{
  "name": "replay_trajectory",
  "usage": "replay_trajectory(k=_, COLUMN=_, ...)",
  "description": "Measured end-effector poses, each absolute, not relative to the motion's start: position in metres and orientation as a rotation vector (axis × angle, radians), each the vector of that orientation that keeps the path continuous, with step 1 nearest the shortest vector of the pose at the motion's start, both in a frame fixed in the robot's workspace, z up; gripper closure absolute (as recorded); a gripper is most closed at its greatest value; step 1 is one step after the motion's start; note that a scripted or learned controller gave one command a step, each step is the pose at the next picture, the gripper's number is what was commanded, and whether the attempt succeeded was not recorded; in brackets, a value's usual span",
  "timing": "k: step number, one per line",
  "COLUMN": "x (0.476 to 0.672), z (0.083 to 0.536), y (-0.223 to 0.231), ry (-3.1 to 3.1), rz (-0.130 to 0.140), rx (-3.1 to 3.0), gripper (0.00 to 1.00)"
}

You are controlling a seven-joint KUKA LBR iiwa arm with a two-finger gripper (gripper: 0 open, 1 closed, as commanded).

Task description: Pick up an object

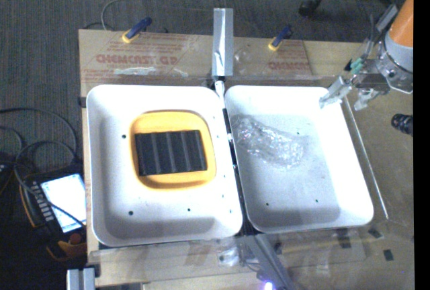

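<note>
Grey carpet surrounds your worktop (168, 57). Your claw (344, 92) hangs spread wide and empty over the right bin's (316, 205) far corner; centre it above the crinkled clear wrapper (269, 141) before descending.

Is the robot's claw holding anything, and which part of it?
No. The gripper is open above the right bin's far corner, with nothing between its fingers.

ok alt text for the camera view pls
A grey arm's gripper hovers with fingers open over the top right corner of the right bin, which holds a crumpled clear plastic wrapper. The left bin holds a yellow-rimmed tray with dark slats.
</note>
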State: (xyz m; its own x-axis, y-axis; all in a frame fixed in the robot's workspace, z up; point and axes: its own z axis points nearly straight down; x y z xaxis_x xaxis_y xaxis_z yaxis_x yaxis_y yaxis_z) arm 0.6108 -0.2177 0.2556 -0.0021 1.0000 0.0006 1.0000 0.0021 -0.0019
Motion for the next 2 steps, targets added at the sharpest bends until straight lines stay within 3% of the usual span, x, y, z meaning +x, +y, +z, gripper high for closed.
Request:
replay_trajectory(k=1, x=0.570, z=0.197, y=-0.170, ry=-2.056, rz=0.004, rx=-2.374, gripper=0.00)
replay_trajectory(k=2, x=0.585, z=0.242, y=-0.211, ry=-2.050, rz=0.002, rx=-2.382, gripper=0.00)
